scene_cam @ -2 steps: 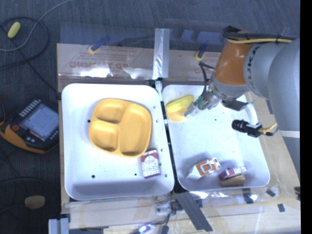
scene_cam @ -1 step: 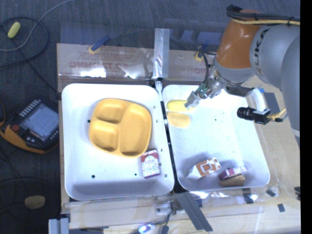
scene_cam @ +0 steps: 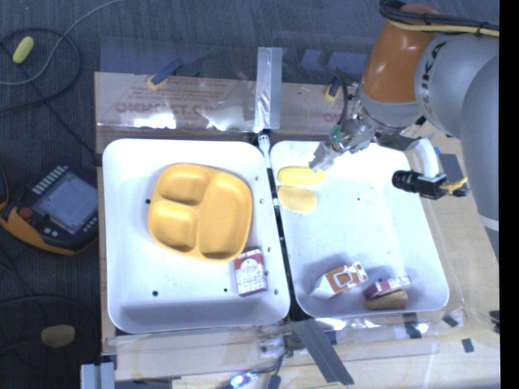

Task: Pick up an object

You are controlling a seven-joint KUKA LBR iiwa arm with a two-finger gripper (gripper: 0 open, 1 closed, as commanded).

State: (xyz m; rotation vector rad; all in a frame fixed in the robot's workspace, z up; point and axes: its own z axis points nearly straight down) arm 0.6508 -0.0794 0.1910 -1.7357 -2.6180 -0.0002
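Tool (scene_cam: 323,162) touching yellow piece (scene_cam: 297,176) (right bin (scene_cam: 422,241))

Yellow tray (scene_cam: 201,211), white bins (scene_cam: 122,298), orange-banded grey arm (scene_cam: 438,63)

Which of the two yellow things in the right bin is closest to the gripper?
The upper, paler yellow piece, right at the gripper. The darker yellow one lies just below it, farther from the gripper.
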